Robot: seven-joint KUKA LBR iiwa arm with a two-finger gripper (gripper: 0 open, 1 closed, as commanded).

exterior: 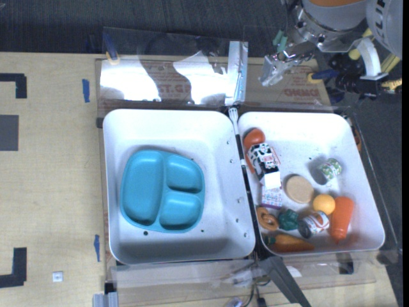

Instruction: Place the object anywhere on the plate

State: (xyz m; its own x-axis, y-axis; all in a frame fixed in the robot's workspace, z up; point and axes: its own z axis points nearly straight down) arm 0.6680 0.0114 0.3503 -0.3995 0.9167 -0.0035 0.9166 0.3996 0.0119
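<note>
A blue plate (163, 190) with three compartments lies in the left white bin (121, 139), and nothing lies on it. The right bin (300, 130) holds several small items: a red-orange fruit (254, 137), a black-and-white spotted toy (263, 157), a tan round disc (298, 188), an orange ball (324, 204) and a red-orange vegetable (343, 217). My gripper (273, 71) hangs high above the bench, beyond the far rim of the right bin. It is open, with nothing between its fingers.
Also in the right bin are a green-silver can (330, 169), a white-pink packet (272, 190), a pretzel (267, 220), a small tin (314, 222) and a carrot (291, 242). A clear plastic sheet (172, 75) lies behind the left bin.
</note>
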